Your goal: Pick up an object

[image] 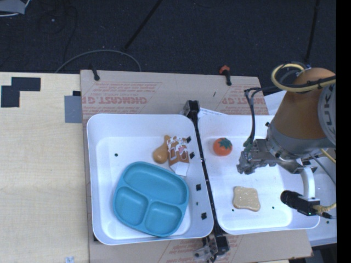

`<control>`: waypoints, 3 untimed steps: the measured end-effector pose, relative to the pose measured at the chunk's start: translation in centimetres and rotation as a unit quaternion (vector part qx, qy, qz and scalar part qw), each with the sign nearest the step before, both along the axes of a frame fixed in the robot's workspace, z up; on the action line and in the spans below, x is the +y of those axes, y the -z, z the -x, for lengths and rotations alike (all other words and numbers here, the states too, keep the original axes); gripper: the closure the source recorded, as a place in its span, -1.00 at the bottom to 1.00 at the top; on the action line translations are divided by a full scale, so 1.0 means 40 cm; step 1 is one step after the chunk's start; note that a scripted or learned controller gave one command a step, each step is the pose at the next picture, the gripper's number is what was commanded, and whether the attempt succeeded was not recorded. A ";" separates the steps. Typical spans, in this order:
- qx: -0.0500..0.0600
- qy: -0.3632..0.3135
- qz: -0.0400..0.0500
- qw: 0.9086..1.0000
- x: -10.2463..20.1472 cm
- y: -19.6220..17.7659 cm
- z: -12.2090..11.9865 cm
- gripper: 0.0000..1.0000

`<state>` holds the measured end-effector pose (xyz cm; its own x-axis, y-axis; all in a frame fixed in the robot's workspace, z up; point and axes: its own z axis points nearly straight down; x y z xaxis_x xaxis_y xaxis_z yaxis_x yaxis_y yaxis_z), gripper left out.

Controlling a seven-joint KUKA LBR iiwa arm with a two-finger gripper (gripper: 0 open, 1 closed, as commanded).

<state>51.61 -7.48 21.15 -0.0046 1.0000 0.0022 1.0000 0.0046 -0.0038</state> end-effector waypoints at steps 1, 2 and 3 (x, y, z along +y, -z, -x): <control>0.000 0.000 0.000 1.000 0.131 0.019 -0.048 1.00; -0.001 0.000 0.000 1.000 0.270 -0.013 -0.102 1.00; -0.001 0.000 0.000 1.000 0.388 -0.004 -0.154 1.00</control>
